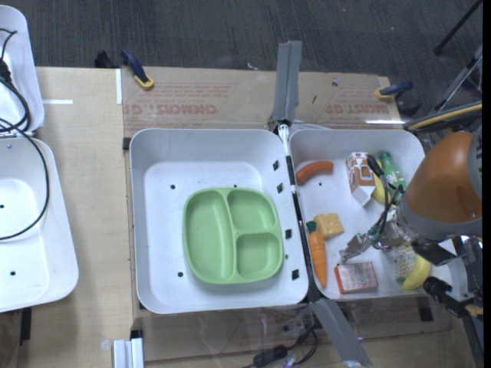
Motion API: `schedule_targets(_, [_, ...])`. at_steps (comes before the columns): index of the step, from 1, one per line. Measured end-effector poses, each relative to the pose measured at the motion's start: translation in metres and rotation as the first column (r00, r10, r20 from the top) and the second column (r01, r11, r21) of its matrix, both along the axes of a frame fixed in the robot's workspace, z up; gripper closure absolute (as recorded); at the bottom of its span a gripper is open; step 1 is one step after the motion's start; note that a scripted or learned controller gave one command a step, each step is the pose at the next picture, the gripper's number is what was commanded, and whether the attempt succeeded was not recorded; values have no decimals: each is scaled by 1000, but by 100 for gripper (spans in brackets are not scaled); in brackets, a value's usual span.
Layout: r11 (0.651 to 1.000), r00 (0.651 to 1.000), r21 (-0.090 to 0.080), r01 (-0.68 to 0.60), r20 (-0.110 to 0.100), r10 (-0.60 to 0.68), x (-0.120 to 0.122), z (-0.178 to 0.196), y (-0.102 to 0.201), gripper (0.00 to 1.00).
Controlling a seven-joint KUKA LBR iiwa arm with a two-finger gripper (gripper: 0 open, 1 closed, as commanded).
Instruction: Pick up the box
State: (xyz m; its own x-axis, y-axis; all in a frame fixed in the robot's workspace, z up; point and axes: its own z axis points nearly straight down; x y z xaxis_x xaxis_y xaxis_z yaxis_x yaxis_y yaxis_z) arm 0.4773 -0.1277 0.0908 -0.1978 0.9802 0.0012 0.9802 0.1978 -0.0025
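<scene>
Flat rectangular reddish box (357,277) just below metallic tool (357,246), fingers' state unclear.

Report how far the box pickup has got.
Done: the gripper has been brought down into the right bin, just above the box. In hand: nothing; the box lies flat on the bin floor beside the carrot. Left: closing on the box and lifting it.
</scene>
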Motion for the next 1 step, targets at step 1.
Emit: schedule_targets(1, [1000, 1000, 0, 24, 1, -24, 0, 0, -29, 0])
